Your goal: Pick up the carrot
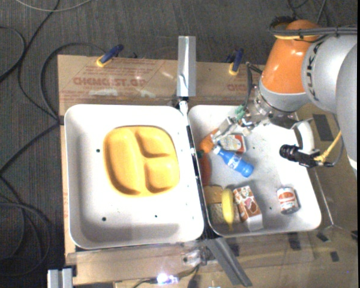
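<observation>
The grey arm with its orange band reaches in over the right of 2 shallow white bins (312, 221), where the clutter sits, while the left white bin (84, 221) carries 1 yellow compartment tray (142, 159). Its jaws (239, 122) hang near the slim orange carrot (204, 167) along that bin's left wall beside a blue plastic bottle (234, 161); whether they are apart, I cannot tell.

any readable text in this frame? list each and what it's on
"KUKA": partly seen, running vertically on the grey arm, cut by the edge.
Red print on the cardboard behind the bins: faint, mirrored or worn, not readable.
Label on the blue bottle: too small to read.
Print on the carton and on the can: blurred, unreadable.
Packet near the gripper: unreadable.
</observation>
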Controlling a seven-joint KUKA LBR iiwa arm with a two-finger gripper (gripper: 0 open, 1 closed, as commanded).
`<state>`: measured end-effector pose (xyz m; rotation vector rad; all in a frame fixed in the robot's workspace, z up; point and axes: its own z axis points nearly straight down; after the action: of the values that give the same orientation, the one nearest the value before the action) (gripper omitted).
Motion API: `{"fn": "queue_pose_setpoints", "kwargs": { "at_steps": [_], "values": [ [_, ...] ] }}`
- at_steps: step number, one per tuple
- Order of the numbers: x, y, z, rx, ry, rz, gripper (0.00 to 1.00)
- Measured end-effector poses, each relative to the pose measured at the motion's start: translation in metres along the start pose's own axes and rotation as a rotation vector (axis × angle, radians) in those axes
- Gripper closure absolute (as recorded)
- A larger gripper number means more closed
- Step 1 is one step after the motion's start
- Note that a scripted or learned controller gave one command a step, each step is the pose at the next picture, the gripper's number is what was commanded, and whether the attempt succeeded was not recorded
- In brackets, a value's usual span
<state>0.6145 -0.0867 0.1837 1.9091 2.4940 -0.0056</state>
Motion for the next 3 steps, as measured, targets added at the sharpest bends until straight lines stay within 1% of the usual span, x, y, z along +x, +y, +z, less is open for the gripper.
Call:
{"fn": "queue_pose_setpoints", "kwargs": {
  "at_steps": [1,2,3],
  "values": [
    [0.069,0.03,0.001,0.0,0.004,-0.015,0.0],
    [-0.02,-0.007,0.02,0.001,0.001,-0.083,0.0],
    [0.075,0.021,0.0,-0.001,0.004,0.01,0.0]
  ]
}}
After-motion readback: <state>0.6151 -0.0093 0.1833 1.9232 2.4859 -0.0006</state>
